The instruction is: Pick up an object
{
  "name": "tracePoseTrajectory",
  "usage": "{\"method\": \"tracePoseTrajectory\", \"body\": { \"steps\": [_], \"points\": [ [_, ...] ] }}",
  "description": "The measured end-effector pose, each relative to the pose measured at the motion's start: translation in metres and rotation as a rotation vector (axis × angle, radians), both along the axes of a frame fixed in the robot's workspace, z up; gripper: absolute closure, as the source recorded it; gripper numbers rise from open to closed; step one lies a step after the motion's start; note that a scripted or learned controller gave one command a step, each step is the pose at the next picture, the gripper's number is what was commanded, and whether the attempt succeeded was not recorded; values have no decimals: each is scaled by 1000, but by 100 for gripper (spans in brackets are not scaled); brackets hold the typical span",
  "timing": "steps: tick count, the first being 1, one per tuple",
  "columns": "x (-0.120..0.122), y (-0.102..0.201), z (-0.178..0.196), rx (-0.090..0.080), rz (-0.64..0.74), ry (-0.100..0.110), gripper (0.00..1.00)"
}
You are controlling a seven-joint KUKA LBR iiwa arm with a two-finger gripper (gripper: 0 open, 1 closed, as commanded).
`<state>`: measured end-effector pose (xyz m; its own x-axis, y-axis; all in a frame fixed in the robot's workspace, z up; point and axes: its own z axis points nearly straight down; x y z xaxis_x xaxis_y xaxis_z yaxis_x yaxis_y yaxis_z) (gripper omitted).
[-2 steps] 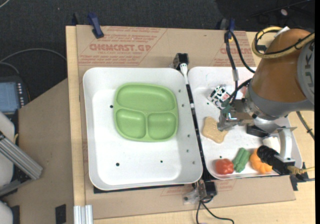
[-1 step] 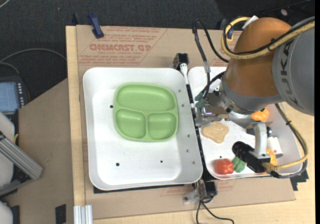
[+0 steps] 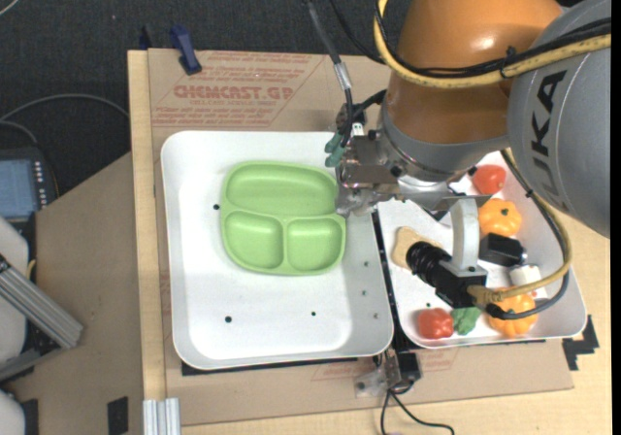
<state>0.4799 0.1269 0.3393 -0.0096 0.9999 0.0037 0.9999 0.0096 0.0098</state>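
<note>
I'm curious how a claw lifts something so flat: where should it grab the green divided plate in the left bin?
Probably its raised rim, from straight above. The green divided plate lies flat, open side up, so the rim and dividing ridges are the only thin parts to pinch. Its edge on the picture's left looks easiest, with bare left bin floor beside it.

Big rounded grey arm link (image 3: 577, 132), matte, smooth casing. Black block lettering (image 3: 546, 122) down its side, "KU" legible. Glossy orange domed band (image 3: 461, 20) above wrist, pale grey ring (image 3: 437, 147) under it. Thin yellow cable (image 3: 386, 40) looped round dome; black cable (image 3: 325, 30) leading to wrist. Boxy dark metal two-finger gripper (image 3: 354, 183) at end, with small green connector (image 3: 336, 143) and thin wires.
</note>
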Motion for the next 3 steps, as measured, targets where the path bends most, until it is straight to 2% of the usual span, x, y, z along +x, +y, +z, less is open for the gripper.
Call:
{"method": "tracePoseTrajectory", "body": {
  "steps": [1, 2, 3],
  "points": [
    [-1, 7, -9, -4, -8, 12, 100],
    [0, -11, 165, 2, -9, -11, 100],
    [0, -37, 198, -3, -12, 2, 100]
  ]
}}
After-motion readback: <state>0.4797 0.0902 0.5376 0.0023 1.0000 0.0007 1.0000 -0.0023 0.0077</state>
